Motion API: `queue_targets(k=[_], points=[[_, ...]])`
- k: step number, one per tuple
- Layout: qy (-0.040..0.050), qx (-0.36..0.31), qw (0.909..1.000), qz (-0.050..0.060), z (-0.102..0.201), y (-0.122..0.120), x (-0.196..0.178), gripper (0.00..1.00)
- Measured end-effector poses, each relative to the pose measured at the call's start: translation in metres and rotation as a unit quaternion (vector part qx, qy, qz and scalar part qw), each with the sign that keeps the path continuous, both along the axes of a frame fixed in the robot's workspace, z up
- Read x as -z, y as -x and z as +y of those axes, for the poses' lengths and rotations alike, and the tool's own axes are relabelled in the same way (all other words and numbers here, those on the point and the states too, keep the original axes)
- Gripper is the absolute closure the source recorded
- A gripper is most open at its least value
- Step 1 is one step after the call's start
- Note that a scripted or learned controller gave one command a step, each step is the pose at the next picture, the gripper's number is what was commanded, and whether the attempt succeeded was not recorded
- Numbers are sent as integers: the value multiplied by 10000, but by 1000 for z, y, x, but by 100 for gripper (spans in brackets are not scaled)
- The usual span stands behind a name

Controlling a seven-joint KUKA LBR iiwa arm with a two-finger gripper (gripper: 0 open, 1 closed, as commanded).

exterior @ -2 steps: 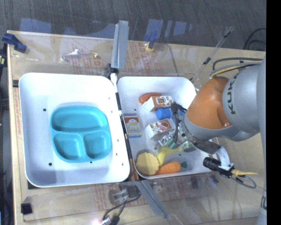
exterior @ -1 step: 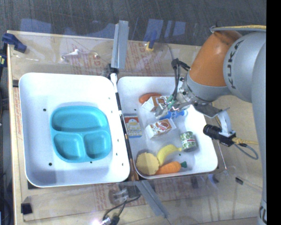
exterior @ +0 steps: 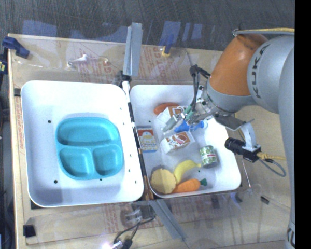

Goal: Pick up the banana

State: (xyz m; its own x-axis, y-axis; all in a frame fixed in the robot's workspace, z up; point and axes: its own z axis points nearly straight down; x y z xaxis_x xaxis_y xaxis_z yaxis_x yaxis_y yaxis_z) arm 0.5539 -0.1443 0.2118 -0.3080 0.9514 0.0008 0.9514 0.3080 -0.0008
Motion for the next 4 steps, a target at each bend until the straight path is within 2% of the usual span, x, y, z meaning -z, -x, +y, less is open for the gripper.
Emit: queue_targets(k=[1, 2, 3, 4], points=[[-8, -531, 9986, 5, -20, 77, 120, 0], [-13, -563, 9984, 16, -19, 77, 110, 100], [-12, -565, 9984, 15, -19, 77, 110, 0], [-11, -587, 9983, 22, -19, 76, 101, 100]])
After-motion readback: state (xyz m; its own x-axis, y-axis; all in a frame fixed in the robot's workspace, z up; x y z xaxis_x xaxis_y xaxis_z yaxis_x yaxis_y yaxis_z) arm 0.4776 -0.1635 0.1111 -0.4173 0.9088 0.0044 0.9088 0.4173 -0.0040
